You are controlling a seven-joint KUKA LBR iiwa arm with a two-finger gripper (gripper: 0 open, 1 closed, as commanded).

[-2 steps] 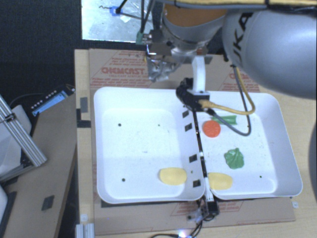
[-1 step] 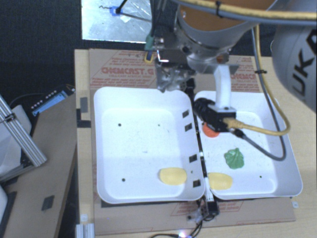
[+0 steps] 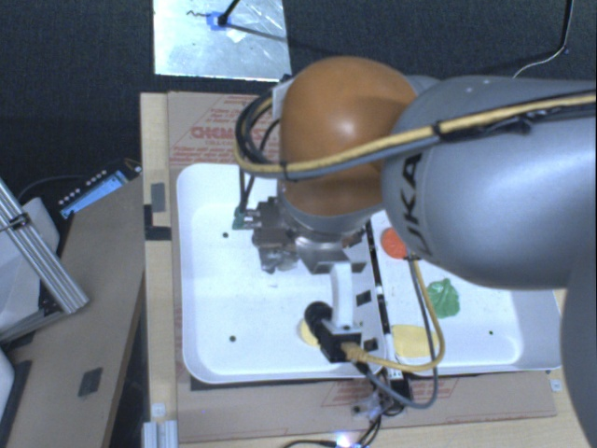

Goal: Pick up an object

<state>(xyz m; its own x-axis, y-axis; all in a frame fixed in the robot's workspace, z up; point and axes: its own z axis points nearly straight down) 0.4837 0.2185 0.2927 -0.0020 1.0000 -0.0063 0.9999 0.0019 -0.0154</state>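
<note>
gripper (image 3: 275, 250) sits low over the left bin (image 3: 210, 278), under the orange band (image 3: 340, 129); fingers hidden by the wrist, can't tell apart or together, nothing seen held. objects: 1 orange piece (image 3: 393, 243), 1 green (image 3: 443, 298), 1 yellow (image 3: 410, 342) in the right bin (image 3: 504, 343), plus 1 yellow bit (image 3: 309, 330) at the divider. left bin's left half is open floor.

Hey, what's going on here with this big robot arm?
A grey KUKA arm with an orange band is reaching down over the left shallow white bin, trying to pick up an object. A green crumpled item, an orange-red piece and a yellow object lie in the right bin. Nothing is visibly held.
</note>
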